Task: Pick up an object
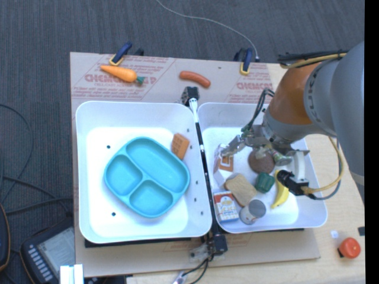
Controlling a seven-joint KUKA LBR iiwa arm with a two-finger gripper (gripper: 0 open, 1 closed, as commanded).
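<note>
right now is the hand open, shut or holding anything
Hand: cannot be told; it sits low in the right bin, over the clutter.

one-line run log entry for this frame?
phase: reaching | hand: over right bin, above brown round object | grasp: none visible | left bin: blue divided plate

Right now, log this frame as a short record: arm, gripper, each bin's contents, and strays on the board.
arm: reaches in over right bin
gripper: low over right bin, finger state unclear
left bin: blue divided plate, orange-brown block
right bin: banana, green piece, small carton
board: carrot, sausage
</note>
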